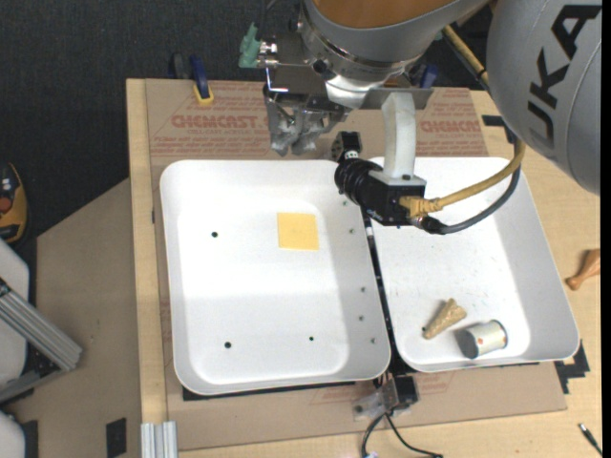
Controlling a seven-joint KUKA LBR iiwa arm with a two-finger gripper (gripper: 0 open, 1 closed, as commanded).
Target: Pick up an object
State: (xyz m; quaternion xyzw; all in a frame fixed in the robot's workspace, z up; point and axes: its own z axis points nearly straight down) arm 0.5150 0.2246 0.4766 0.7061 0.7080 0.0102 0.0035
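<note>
Bins sit side by side on a brown cardboard-covered bench [458,408], both white and shallow. In the left bin [191,284] a flat yellow square [298,231] lies a little above the middle, apart from every wall. In the right bin [535,256] two things rest near the front edge: a tan cone-shaped piece [444,318], tilted with its narrow end toward the lower left, and just beside it, to the right, a short grey and white cylinder [481,339] lying on its side (whether the two touch cannot be told from here). The arm [401,17], grey with an orange band, reaches over the far edge of the bins, and the gripper [298,132] hangs above the far rim of the left bin, over the printed cardboard. Its metal fingers blur together against the lettering, so I cannot tell whether they stand apart or closed; nothing is seen between them. A black fitting with a tan hose [477,194] hangs over the divide between the bins.
</note>
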